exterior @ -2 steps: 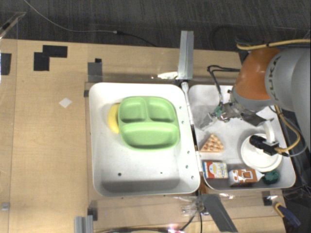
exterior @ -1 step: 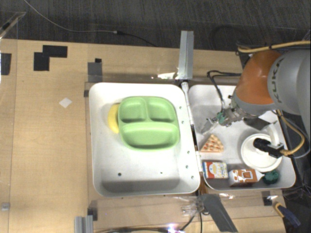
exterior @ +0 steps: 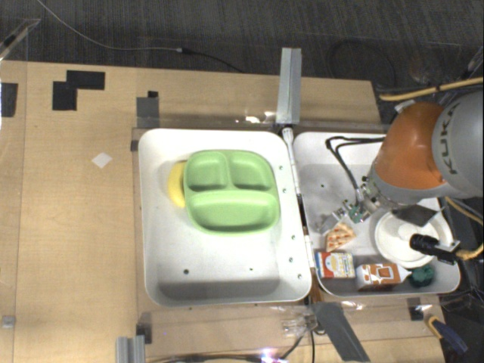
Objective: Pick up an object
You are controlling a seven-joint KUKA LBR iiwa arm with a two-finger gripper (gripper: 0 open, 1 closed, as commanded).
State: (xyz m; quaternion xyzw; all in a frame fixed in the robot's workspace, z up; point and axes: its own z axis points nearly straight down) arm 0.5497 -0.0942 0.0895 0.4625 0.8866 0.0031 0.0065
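Pizza slice [exterior: 339, 237] beside fingers [exterior: 355, 212]

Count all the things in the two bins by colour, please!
Green: 2, divided plate, small green thing
Yellow: 1, yellow thing under the plate
White: 1, round dish
Orange-red: 1, pizza slice
Red-white: 1, carton
Brown: 1, carton
Total: 7

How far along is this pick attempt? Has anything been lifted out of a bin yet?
Done: the arm has reached over the right bin, and the claw sits low near the pizza slice. In hand: I can see nothing between the fingers, and their state is unclear. Left: the grasp and lift. The cartons lie in the right bin, the green divided plate in the left bin.
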